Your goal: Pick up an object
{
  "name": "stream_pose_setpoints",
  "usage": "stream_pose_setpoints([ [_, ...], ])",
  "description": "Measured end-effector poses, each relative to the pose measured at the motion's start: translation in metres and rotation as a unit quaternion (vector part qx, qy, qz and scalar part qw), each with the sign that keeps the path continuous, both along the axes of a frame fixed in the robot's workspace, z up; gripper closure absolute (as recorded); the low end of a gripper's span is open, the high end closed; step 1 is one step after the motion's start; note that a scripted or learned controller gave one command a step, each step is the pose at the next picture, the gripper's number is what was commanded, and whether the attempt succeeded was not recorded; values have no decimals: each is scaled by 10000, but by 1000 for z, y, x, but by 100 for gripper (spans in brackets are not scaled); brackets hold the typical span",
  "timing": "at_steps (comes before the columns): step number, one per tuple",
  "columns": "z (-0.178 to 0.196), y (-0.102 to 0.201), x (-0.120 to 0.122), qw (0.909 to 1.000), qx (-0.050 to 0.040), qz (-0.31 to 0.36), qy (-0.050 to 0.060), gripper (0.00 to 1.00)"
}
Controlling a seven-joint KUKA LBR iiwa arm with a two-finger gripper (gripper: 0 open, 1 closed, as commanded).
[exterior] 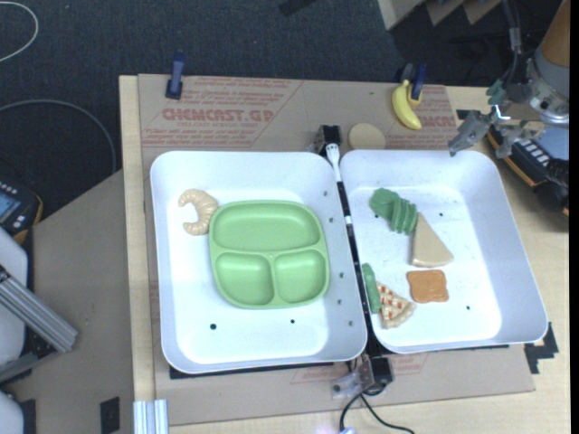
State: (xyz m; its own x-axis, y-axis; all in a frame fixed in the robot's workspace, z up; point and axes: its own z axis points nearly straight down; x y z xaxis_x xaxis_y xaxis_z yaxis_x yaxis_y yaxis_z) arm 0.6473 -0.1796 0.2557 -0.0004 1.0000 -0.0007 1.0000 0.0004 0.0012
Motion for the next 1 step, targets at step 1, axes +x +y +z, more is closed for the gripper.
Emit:
stream_pose_setpoints([
  [1, -111, 62, -91, 9999, 41, 3, 100, 0],
])
